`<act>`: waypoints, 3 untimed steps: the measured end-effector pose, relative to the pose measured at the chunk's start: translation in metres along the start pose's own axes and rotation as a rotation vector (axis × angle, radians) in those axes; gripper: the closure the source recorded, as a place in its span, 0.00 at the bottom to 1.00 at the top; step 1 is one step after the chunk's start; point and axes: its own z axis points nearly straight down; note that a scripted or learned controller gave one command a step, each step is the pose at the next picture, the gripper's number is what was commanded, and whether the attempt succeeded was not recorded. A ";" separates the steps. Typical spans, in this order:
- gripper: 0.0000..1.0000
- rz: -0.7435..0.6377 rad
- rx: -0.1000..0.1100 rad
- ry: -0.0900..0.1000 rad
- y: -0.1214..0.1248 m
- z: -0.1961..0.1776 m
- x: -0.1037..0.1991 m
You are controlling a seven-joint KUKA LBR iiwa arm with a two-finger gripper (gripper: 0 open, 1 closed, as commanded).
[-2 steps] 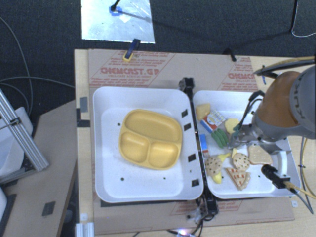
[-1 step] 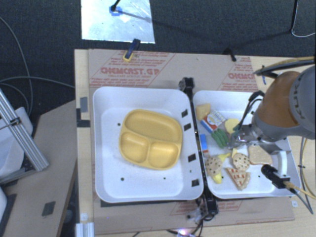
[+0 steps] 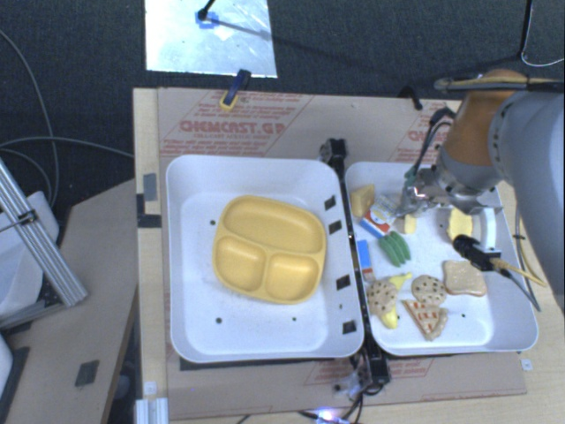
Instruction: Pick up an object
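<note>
1. The arm (image 3: 521,140) is reaching in from the right, its grey body and orange band hanging over the upper right corner of the right bin (image 3: 512,329).
2. The gripper (image 3: 415,193) is pointing down and leftward into the upper part of the right bin, just right of the yellow wedge (image 3: 362,200).
3. Finger state: cannot tell; the fingertips are blurring into the clutter beneath them, and no object is showing clearly between them.
4. The red-and-white item (image 3: 380,219) is lying just below and left of the gripper, beside the blue piece (image 3: 363,256) along the bin's left wall.
5. The green pepper (image 3: 395,248) is lying below the gripper, apart from it.
6. Two cookies (image 3: 426,288) and (image 3: 382,295), the pizza slice (image 3: 425,318) and the bread slice (image 3: 464,278) are sitting in the lower half of the right bin, well apart from the gripper.
7. The yellow divided plate (image 3: 269,248) is resting in the middle of the left bin (image 3: 194,325), well apart from the gripper.
</note>
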 end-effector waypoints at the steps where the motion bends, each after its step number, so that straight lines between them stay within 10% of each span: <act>1: 0.00 0.006 0.000 0.000 -0.072 -0.006 0.039; 2: 0.00 0.006 -0.014 -0.002 -0.113 -0.002 0.037; 3: 0.00 0.005 -0.001 -0.003 -0.038 -0.059 -0.029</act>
